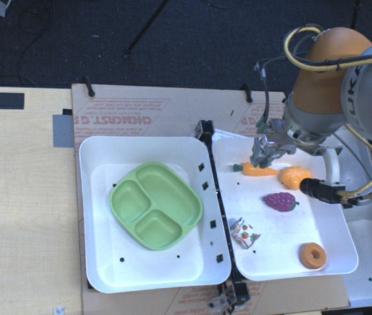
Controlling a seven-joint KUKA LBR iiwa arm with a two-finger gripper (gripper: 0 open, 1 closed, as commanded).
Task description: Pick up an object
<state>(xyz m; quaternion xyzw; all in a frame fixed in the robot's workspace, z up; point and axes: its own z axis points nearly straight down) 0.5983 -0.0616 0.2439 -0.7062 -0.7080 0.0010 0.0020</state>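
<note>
A: Where is the gripper (262,155) placed?

B: It is seen low over the far part of the right bin (333,258), just above the toy carrot (259,170). The carrot is laid flat on the bin floor with its green end toward the divider. Contact between the two cannot be confirmed.

A: Is anything held?

B: Nothing is seen between the fingers. Whether they are spread or closed cannot be told, since the wrist hides them.

A: What else is recorded in the right bin?

B: A yellow-orange fruit (294,176) is noted just beside the carrot's thick end. A purple grape bunch (280,201) is lying near the middle, a little nearer the camera. A small red-and-white wrapped item (244,233) is found close to the divider, and a brown doughnut (313,255) is set toward the near right corner, well apart from the rest.

A: And the left bin (100,261)?

B: A green divided tray (155,205) with three compartments is seen lying flat near its middle, turned at an angle to the bin walls.
</note>
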